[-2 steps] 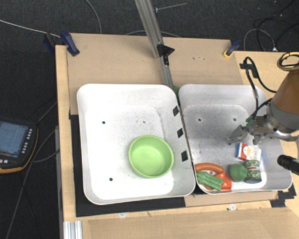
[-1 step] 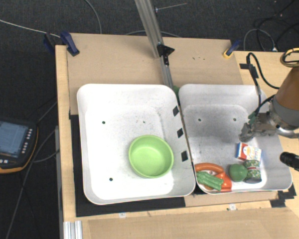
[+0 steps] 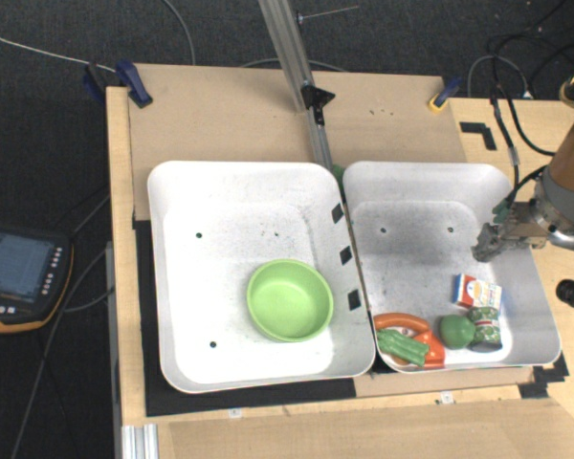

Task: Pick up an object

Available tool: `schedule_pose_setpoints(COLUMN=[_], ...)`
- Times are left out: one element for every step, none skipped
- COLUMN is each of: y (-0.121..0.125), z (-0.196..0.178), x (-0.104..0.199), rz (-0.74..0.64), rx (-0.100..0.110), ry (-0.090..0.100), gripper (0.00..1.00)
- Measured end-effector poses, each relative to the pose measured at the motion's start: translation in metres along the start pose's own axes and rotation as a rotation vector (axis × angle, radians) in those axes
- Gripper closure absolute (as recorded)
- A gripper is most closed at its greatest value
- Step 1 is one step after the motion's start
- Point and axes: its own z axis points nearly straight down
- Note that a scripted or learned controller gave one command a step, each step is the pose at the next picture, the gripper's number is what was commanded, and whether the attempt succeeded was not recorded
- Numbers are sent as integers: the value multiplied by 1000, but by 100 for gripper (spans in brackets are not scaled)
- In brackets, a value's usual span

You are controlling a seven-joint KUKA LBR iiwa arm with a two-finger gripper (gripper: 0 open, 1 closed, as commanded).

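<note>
My gripper (image 3: 486,247) hangs over the right side of the right bin (image 3: 411,185), above and slightly left of a small white carton (image 3: 476,291) with red and blue print. Nothing shows between its fingers. Below the carton lie a small can (image 3: 488,328) and a round green object (image 3: 453,330). At the bin's front left corner sits an orange and white piece with a green vegetable (image 3: 405,342) on it. A light green bowl (image 3: 289,300) rests in the left bin (image 3: 201,199), near its front right.
A metal pole (image 3: 292,51) rises from the bench behind the seam between the bins. Black clips (image 3: 345,253) hold the bins together along the seam. Cables (image 3: 505,113) trail at the back right. A handheld pendant (image 3: 19,275) lies far left, off the bench.
</note>
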Motion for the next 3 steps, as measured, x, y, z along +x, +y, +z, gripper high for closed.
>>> schedule_pose_setpoints(y=[8,9,21], z=[-45,-80,-84], x=[1,1,52], rz=[-1,0,-5], rx=[-1,0,2], ry=[0,0,2], gripper=[100,100,100])
